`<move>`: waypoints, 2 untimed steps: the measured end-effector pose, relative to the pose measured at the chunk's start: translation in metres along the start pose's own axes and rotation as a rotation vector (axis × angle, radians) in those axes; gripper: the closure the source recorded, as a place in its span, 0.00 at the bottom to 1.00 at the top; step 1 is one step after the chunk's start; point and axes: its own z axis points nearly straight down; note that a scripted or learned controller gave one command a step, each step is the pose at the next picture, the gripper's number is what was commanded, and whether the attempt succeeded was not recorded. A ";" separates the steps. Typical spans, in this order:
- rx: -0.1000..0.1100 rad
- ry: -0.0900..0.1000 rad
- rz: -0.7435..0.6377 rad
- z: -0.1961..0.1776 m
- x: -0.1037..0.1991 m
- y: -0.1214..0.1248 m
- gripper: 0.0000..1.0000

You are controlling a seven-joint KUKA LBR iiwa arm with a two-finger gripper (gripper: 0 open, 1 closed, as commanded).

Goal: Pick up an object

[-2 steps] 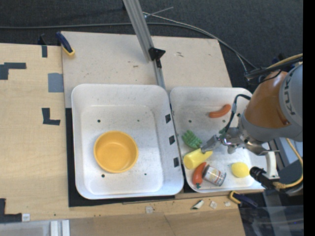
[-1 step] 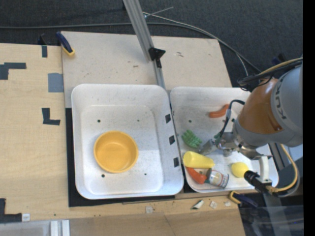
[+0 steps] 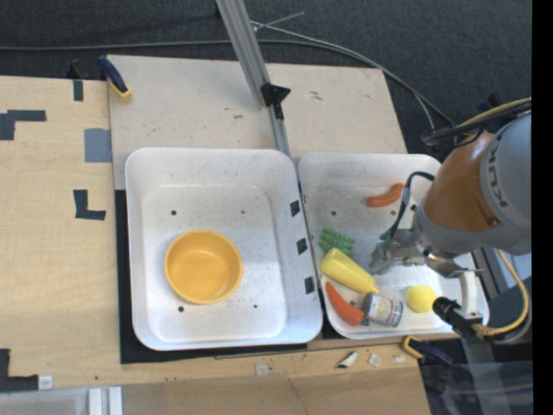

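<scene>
Gripper [image 3: 386, 255] seen low in right bin [image 3: 346, 173] — claw state cannot be told — beside yellow bottle [image 3: 348, 271] (lying tilted, plain yellow).

The grey arm (orange-banded) reaches leftward, its pincer [image 3: 386, 254] pointing down.

A yellow bowl [image 3: 203, 266] sits alone in the left bin [image 3: 143, 232], leaving open floor around it, while the right bin's [image 3: 346, 167] front half is crowded with a yellow bottle [image 3: 348, 271], jar [image 3: 383, 309] and lemon [image 3: 420, 298].
</scene>
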 end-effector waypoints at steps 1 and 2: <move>0.008 0.008 -0.003 -0.051 0.011 -0.001 1.00; 0.007 0.007 -0.003 -0.102 0.021 -0.003 1.00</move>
